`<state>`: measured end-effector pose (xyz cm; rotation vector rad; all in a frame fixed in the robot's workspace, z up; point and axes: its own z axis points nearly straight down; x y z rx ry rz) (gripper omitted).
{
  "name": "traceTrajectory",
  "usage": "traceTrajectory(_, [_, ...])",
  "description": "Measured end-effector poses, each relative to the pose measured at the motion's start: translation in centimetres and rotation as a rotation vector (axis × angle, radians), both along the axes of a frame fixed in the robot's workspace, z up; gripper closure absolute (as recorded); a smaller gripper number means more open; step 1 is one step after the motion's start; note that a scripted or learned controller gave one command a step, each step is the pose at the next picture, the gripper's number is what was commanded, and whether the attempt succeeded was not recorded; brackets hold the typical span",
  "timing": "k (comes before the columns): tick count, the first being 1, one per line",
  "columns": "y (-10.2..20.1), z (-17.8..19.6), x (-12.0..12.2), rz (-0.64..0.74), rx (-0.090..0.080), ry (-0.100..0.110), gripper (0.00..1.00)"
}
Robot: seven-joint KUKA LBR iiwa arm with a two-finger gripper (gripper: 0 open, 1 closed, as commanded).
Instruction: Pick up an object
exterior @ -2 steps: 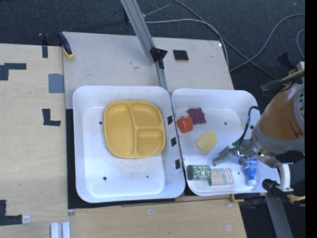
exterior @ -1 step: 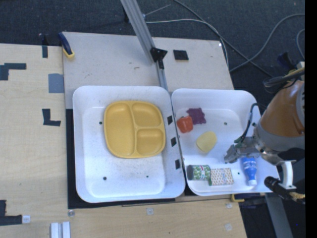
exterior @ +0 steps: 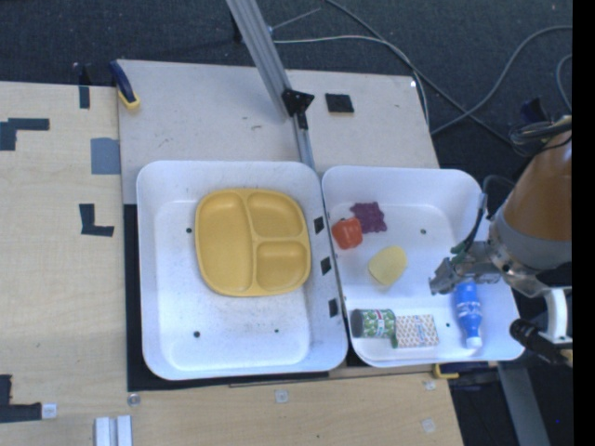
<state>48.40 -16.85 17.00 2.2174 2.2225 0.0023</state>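
Lowest in the right bin [exterior: 423,186] lies a green-and-white carton [exterior: 394,327], with a blue bottle [exterior: 469,313] beside it. Just above the bottle's top hovers the claw [exterior: 453,274]; its grip cannot be made out. Farther up sit a yellow lemon [exterior: 387,266], a red fruit [exterior: 347,233] and purple grapes [exterior: 369,216]. A yellow divided plate [exterior: 252,241] rests in the left bin [exterior: 177,342].

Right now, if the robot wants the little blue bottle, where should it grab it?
Probably around the middle of the blue bottle, coming straight down from above. It lies flat in the right bin, its long side running roughly up and down the picture, so the fingers would best close across its narrow width. The gripper is already just beside its upper end. The bin wall is close on the right.
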Motion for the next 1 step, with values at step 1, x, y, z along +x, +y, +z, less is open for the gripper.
traceTrajectory(1, [0.03, 3.25, 0.08, -0.001, 0.000, 0.001, 1.00])
